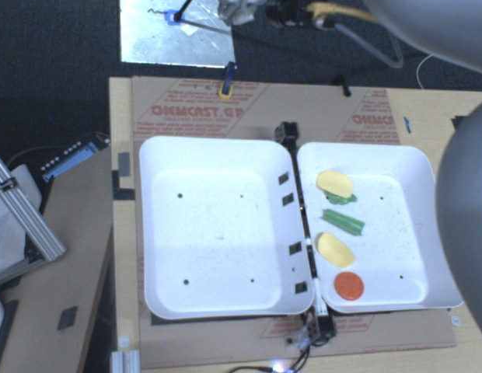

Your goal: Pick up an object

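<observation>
The right bin (404, 169) holds several small objects along its left side. A pale yellow piece (334, 183) lies at the back, partly on a small green piece (341, 200). In front of these lie a long green piece (344, 223), another yellow piece (334, 249) and an orange-red disc (349, 286). The gripper (241, 2) hangs high at the top of the view, well behind both bins and far from every object, with nothing seen in it.
The left bin (151, 231) sits beside the right one on a cardboard sheet (202, 109). A large grey arm link (465, 224) overhangs the right bin's right edge. A silver sheet (175, 18), a yellow clip (225, 89) and an aluminium frame (23, 216) lie outside the bins.
</observation>
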